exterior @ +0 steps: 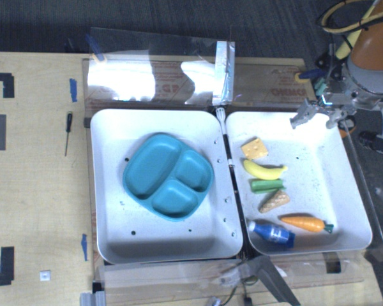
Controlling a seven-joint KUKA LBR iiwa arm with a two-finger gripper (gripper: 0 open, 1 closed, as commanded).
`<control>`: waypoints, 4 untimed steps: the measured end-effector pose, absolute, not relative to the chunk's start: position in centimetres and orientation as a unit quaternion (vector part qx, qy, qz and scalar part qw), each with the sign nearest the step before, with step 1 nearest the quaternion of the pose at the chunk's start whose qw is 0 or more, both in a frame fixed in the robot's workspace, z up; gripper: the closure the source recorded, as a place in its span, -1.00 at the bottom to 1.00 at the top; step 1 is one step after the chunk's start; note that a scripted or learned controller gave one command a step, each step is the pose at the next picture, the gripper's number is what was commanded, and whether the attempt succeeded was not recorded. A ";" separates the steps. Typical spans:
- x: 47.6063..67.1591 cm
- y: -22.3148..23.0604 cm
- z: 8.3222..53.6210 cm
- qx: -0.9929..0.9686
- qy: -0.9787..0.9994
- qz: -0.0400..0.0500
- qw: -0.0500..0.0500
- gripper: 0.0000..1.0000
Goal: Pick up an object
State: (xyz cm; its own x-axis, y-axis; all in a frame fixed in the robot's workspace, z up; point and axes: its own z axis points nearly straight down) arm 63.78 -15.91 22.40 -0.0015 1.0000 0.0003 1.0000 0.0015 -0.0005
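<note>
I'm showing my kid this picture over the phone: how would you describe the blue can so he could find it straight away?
Look at the right bin, the one holding small play foods in a column along its left side. Follow that column down to the near corner: the blue can lies on its side there, just left of the carrot. It is the one blue piece among yellow, green and orange food.
</note>
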 end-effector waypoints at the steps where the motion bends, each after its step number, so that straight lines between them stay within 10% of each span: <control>1: 60.1 -13.1 8.8 -0.609 -0.794 -0.002 -0.003 -1.00; 2: 55.8 -10.9 8.8 -0.659 -0.752 -0.002 -0.002 -1.00; 3: 56.3 -7.6 18.8 -0.581 -0.814 -0.003 -0.004 -1.00; 4: 53.2 -11.8 11.2 -0.448 -0.894 0.000 0.002 -1.00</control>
State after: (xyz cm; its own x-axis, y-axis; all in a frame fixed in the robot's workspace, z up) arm 53.23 -11.81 11.22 -0.5991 0.8007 0.0027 0.8007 0.5991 -0.0024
